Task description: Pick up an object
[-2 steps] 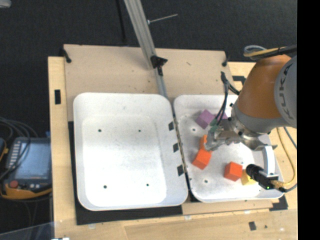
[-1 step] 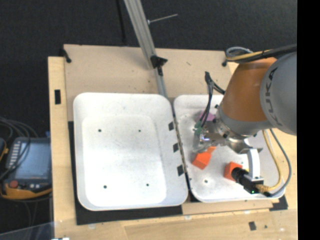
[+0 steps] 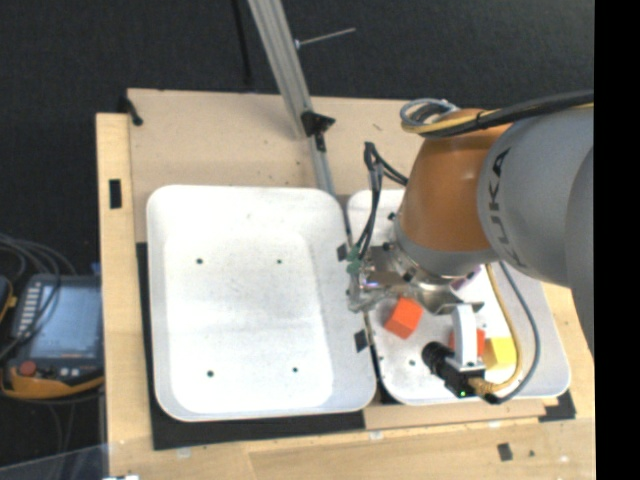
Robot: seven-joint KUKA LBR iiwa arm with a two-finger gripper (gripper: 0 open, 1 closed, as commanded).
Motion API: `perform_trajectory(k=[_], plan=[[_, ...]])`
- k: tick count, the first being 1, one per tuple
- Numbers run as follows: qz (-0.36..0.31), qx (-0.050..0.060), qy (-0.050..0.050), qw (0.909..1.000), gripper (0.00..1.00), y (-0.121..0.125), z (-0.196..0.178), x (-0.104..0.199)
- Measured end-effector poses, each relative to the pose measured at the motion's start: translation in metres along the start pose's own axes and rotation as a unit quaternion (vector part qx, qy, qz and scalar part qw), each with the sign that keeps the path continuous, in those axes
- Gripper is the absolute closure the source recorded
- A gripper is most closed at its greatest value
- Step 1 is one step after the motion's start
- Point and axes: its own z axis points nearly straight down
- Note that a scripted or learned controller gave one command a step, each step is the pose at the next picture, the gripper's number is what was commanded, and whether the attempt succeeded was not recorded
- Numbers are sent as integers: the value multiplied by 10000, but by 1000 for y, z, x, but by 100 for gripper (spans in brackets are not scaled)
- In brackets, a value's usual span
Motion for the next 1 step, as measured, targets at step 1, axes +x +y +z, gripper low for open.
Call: perform_trajectory(k=[1], plan=[[3,-1,-7,10000,100,11,6,53]])
